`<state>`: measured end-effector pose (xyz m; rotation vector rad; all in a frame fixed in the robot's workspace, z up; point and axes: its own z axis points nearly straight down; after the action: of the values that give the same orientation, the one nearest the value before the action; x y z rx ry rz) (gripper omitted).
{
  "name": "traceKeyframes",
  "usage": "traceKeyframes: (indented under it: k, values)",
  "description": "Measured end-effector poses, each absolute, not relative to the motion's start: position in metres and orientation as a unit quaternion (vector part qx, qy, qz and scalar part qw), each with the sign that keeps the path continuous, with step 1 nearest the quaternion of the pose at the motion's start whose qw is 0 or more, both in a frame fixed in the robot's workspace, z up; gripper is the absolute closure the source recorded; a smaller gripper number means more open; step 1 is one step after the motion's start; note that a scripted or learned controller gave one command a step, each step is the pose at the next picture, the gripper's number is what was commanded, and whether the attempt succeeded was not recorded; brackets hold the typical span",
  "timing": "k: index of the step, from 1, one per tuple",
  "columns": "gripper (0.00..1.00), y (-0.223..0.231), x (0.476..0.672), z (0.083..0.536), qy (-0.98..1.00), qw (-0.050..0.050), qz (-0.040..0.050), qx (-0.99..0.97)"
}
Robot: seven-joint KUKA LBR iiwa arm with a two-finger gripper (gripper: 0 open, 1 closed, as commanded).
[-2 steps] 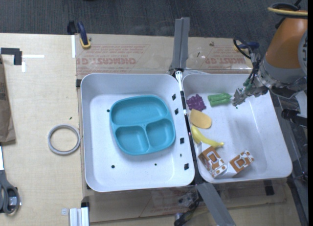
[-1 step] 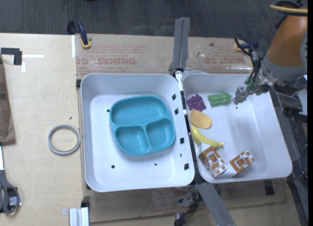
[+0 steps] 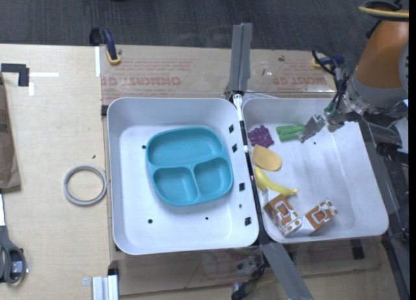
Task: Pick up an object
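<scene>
Jaws cannot be judged open or shut; the gripper (image 3: 314,126) is seen just beside a green piece (image 3: 290,131) in the right bin (image 3: 364,182). Largest to smallest: two printed boxes (image 3: 284,214), light and stiff; banana (image 3: 273,184), likely slippery; green piece, best taken across its narrow width.

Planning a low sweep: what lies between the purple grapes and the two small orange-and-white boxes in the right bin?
In the camera view, between the purple grapes and the orange-and-white boxes lie a tan oval piece and, below it, a yellow banana.
</scene>
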<state>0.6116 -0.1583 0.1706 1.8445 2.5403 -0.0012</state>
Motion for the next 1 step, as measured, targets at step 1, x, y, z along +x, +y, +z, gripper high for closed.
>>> traceKeyframes:
  k: [1]
  values:
    - [0.00,-0.1055,0.6592,0.1046,0.810,0.001,-0.0002,0.586]
